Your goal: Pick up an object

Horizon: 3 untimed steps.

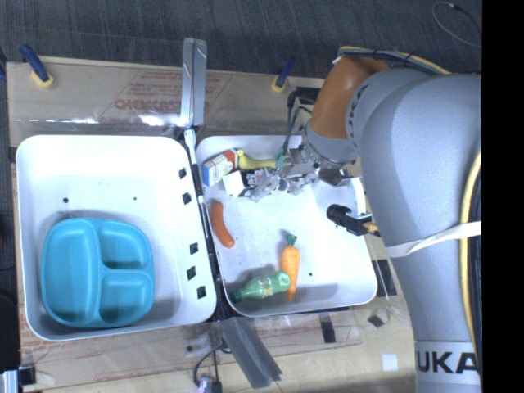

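My gripper (273, 182) is low in the far part of the right bin (344, 289), beside a cluster of small items. That cluster holds a small white carton (216, 169) and a yellow piece (250, 162) against the far wall. An orange-red sausage (222, 223) lies near the bin's left wall. A toy carrot (290, 260) lies towards the near side, and a green bottle (263, 286) lies on its side at the near wall. Nothing shows as lifted.
The left bin (98, 158) holds a blue divided plate (98, 273) at its near left. A hinged divider (195, 219) runs between the bins. The grey arm (409, 178) covers the right bin's right rim.
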Available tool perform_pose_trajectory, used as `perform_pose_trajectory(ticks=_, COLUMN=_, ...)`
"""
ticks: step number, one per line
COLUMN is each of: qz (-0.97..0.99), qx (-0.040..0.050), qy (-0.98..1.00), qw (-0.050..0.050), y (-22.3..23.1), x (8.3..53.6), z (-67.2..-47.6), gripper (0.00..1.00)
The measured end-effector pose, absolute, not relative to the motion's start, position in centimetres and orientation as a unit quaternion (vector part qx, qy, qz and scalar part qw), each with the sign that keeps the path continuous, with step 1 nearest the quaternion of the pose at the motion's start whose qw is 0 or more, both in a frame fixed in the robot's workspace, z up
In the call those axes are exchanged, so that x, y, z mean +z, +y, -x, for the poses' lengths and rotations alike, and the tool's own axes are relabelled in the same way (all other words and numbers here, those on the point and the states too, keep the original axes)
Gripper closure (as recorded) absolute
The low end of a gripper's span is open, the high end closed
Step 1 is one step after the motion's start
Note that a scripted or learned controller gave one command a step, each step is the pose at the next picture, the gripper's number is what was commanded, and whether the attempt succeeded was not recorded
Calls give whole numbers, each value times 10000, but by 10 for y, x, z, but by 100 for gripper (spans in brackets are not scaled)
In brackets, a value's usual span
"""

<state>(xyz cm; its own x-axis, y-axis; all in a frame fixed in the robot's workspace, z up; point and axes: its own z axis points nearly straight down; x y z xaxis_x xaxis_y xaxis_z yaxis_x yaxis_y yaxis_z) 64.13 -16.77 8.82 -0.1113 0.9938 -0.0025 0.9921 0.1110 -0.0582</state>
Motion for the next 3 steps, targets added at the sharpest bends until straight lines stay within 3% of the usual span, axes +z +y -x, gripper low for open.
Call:
perform_pose_trajectory(ticks=1, qz=6638, qx=128, qy=-7477, qw=104, y=-160, x=98, z=-647, gripper=100)
perform_pose_trajectory(ticks=2, qz=6627, qx=120, qy=-7487, qw=143, y=-157, x=98, z=-647, gripper=0)
perform_pose_trajectory(ticks=3, qz=5902, qx=3, qy=-8073, qw=11, y=-159, x=92, z=-565, gripper=0)
